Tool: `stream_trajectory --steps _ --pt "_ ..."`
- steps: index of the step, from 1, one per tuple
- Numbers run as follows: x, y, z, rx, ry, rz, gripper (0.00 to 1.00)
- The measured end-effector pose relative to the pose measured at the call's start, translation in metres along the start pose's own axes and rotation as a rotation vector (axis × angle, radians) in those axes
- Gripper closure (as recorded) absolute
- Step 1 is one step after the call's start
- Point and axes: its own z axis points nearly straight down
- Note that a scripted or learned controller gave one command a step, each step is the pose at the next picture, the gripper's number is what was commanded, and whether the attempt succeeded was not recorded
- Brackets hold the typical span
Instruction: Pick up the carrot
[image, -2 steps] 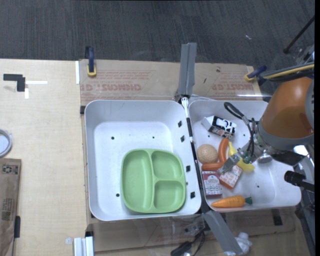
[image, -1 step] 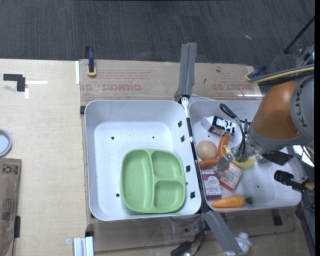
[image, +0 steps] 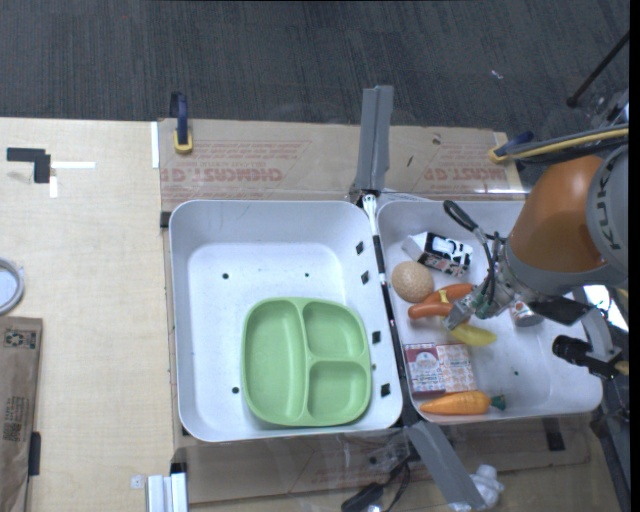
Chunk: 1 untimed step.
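— What's the bench like from where you stand?
— A pale wooden bench top (image: 90, 300), with two shallow white plastic bins side by side: the left bin (image: 200, 330) and the right bin (image: 560, 395).
— Anything else on the wood?
— A roll of clear tape (image: 8, 288) and a brown cardboard piece (image: 18, 390) at the left edge.

A pale green divided plate (image: 305, 361) sits in a white bin (image: 200, 330); an orange carrot (image: 455, 403) lies beside a red-and-white patterned box (image: 438, 368).
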Motion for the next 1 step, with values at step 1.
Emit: stream_trajectory --steps 1 --pt "0.0553 0.0354 -0.0852 0.008 0.009 -0.175 1.0"
